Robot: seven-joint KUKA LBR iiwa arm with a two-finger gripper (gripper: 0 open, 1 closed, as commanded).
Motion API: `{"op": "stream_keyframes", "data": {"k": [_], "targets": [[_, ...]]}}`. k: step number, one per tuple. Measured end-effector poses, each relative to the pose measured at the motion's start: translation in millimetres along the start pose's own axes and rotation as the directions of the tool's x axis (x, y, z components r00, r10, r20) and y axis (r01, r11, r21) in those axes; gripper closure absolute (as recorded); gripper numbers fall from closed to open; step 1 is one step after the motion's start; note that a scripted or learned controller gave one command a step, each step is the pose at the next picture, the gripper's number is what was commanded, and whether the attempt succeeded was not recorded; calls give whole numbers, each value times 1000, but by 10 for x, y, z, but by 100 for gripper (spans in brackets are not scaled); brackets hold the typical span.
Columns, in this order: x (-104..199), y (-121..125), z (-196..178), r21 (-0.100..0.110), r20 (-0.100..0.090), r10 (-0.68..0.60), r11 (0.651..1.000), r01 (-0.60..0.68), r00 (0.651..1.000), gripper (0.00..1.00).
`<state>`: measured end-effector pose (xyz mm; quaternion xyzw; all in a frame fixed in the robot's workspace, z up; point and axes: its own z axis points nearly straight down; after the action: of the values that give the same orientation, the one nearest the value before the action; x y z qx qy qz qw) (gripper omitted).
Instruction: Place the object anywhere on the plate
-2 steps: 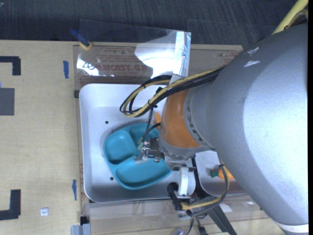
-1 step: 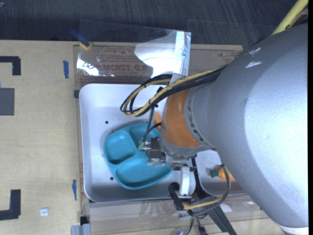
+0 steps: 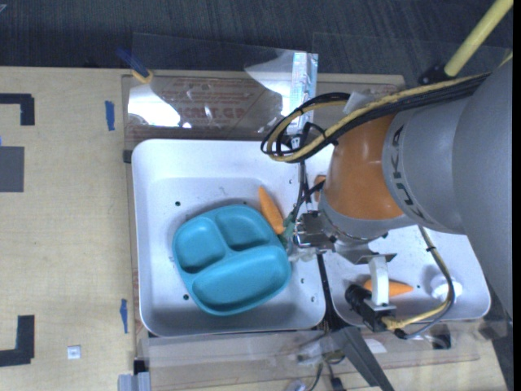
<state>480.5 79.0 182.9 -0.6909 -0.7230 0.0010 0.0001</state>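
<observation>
- While the grey arm with the orange band (image 3: 383, 177) hangs just right of the blue divided plastic plate (image 3: 195, 255), its wrist hides the jaws, so you cannot tell whether they are spread or pressed together.
- Look for the task's thing, the slim orange carrot-shaped piece (image 3: 271, 208), at the plate's upper right rim. It lies slantwise on the floor of the shallow white bin (image 3: 163, 177) that holds the plate, touching the rim or just beside it.
- Judge the step in hand as the pick: the wrist is close over the carrot's lower end, but nothing shows it gripped.
- Close across the carrot's narrow width, not along its length, and keep clear of the plate's rim so the plate is not nudged.
- Lift straight up until the piece clears the rim, then carry it left over any compartment and release low.
- Ignore the second orange piece (image 3: 395, 287), well to the plate's right in the neighbouring bin (image 3: 468, 275).
</observation>
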Motion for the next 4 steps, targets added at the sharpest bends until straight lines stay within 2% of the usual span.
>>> {"op": "stream_keyframes", "data": {"k": [1, 2, 3, 4], "targets": [[7, -6, 10, 2, 0, -1, 1000, 1, 1000, 0], [108, 1306, -151, 1, 1, 46, 999, -46, 999, 0], [722, 663, 864, -4, -4, 446, 895, -446, 895, 0], [-40, 236, 280, 4, 6, 553, 833, -553, 833, 0]]}}
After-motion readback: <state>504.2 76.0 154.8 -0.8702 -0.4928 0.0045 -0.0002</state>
